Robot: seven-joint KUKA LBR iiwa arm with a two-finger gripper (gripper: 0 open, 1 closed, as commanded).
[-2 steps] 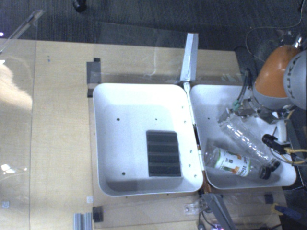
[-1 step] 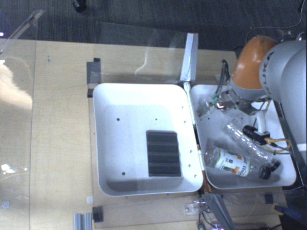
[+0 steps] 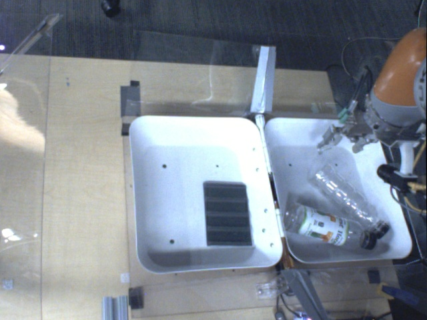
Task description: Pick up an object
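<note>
My gripper [image 3: 343, 141] hangs over the back of the right bin [image 3: 293, 139], below the arm's orange band [image 3: 400, 69]. Its two fingers stand apart, open, with nothing between them. In front of it a clear plastic bottle [image 3: 343, 193] with a black cap [image 3: 375, 235] lies slantwise in that bin. A second clear bottle with a green and white label [image 3: 321, 225] lies next to it near the front wall. A black ribbed rectangular block [image 3: 227, 213] lies flat in the left bin [image 3: 167, 152].
The two bins meet at a shared rim [image 3: 269, 179] in the middle. A metal bar [image 3: 263, 79] stands behind them, and a clear sheet [image 3: 27, 145] covers the bench on the left. Cables [image 3: 400, 179] hang by the right bin's right edge.
</note>
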